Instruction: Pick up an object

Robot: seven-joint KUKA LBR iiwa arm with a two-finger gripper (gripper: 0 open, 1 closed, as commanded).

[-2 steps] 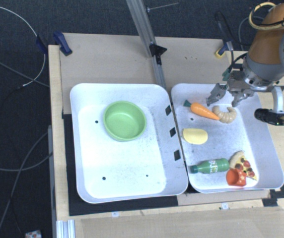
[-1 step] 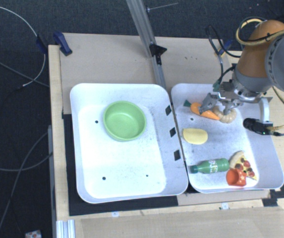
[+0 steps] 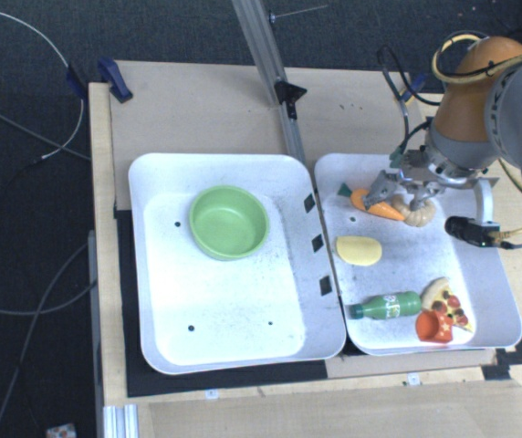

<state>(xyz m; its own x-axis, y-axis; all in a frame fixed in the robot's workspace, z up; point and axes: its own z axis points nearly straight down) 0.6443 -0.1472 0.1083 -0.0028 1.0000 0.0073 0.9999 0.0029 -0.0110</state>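
In the right bin (image 3: pixel 494 286), near its far edge, lies an orange carrot (image 3: pixel 381 208) with a green top, and a beige round object (image 3: pixel 419 213) sits right beside it. My gripper (image 3: pixel 405 192) hangs directly over these two, its grey fingers spread apart around the carrot's right end, with nothing visibly clamped between them. Closer to the camera lie a yellow oval piece (image 3: pixel 359 250), a green bottle (image 3: pixel 386 306) on its side, a pizza slice (image 3: pixel 443 297) and a red piece (image 3: pixel 433 327).
The left bin (image 3: pixel 161 336) holds a green bowl (image 3: pixel 229 222). A metal pole (image 3: pixel 263 48) slants down to the gap between the bins. A black cable connector (image 3: pixel 473 231) hangs off the wrist over the right bin's right side.
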